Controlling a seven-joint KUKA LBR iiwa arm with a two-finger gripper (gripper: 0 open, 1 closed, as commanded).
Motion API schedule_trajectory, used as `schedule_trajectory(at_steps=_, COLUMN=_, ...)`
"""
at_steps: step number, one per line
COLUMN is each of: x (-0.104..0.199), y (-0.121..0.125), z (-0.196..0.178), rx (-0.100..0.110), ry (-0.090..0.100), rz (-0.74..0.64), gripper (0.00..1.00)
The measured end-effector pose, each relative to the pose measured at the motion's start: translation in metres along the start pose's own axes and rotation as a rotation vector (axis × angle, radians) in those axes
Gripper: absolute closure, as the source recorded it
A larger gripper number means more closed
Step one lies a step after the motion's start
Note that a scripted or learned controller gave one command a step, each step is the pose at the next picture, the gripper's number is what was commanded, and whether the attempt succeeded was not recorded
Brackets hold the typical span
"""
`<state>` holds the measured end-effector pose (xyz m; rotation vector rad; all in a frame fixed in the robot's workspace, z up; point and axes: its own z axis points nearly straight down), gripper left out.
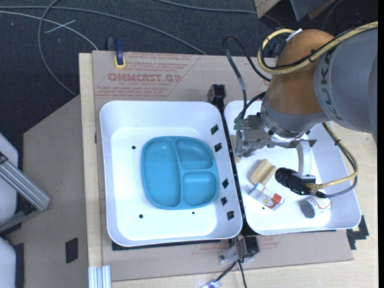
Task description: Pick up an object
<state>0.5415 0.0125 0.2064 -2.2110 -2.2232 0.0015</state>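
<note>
Your arm [312,71] reaches in from the right, bent down over the right bin [342,218], its gripper [245,144] low at the bin's left wall. You can't tell its grip state; a tan block [261,171] lies just beside it, a blue divided plate [179,171] in the left bin [114,161].

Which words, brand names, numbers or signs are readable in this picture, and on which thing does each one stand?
"CHEMCAST GP", in red, on the brown board behind the left bin; the last letters are not sure.
Smaller red lines above and below it: too blurred to read.
Red print on the board's front edge: too small to read.
Print on the small red and white packet in the right bin: too small to read.
</note>
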Motion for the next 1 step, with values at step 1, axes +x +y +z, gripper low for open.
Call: schedule_trajectory(at_steps=1, x=0.0543, y=-0.0117, z=-0.0179, rx=-0.006, ry=0.0, rz=-0.001, gripper=1.0)
